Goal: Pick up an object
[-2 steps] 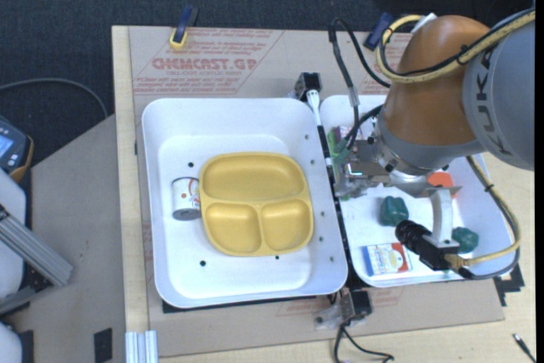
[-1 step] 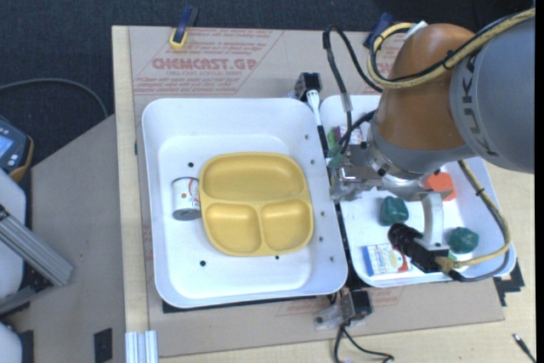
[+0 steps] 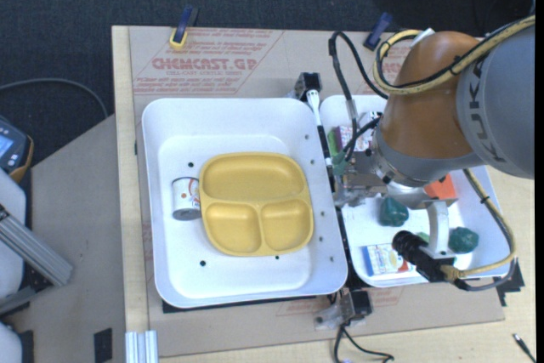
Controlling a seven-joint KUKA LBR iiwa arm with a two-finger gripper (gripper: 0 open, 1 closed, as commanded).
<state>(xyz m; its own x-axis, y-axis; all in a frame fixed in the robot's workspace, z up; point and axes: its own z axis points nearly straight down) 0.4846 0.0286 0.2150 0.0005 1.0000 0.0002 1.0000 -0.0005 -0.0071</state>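
Note:
The arm's orange-banded wrist (image 3: 425,106) hangs low over the right bin (image 3: 364,225). My gripper (image 3: 353,187) sits under it at that bin's left wall, mostly hidden by the wrist. A teal lump (image 3: 393,211) lies just right of the gripper, and a second teal piece (image 3: 463,240) lies farther right. An orange item (image 3: 442,187) peeks out below the wrist. A blue and white carton (image 3: 387,259) lies flat at the bin's near edge. A colourful packet (image 3: 347,136) lies at the bin's far left.
The left bin (image 3: 161,140) holds a yellow divided plate (image 3: 255,204) with a small tin can (image 3: 184,198) on its side against the plate's left rim. A black cable and fitting (image 3: 425,255) trail over the right bin's near side. Clamps sit on the bench's edges.

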